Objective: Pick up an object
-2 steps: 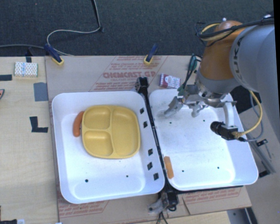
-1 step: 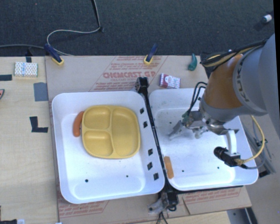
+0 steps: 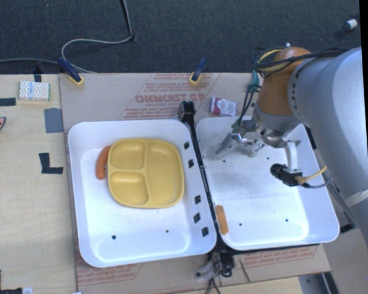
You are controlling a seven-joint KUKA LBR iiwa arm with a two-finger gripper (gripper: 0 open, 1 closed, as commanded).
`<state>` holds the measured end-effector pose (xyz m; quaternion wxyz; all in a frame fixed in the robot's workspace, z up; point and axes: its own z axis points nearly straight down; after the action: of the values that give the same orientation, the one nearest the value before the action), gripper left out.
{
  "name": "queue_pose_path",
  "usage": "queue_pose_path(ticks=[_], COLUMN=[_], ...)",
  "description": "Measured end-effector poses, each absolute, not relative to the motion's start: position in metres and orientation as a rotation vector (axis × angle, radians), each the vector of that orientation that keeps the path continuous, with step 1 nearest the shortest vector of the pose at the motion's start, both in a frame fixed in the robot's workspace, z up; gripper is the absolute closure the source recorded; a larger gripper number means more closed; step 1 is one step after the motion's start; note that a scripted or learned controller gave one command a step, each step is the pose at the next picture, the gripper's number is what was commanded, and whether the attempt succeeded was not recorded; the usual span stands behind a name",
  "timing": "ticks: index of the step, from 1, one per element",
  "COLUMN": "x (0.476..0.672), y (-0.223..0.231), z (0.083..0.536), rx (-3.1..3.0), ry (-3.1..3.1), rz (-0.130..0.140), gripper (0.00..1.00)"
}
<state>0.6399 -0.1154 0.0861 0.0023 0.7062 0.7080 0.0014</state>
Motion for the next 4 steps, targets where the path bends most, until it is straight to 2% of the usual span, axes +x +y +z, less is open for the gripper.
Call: queue_pose_path(ticks=[1, 2, 3, 4], x=[0.640, 0.640, 0.605, 0.605], y=[-0.115, -0.115, -0.096, -0.095], z=[0.096, 0.106, 0.086, 0.095], rx=[2.214, 2.214, 2.219, 2.220], ry=[2.222, 2.224, 2.219, 2.220], rz=[0.004, 0.004, 0.001, 0.001], gripper=[1.00, 1.00, 1.00, 1.00])
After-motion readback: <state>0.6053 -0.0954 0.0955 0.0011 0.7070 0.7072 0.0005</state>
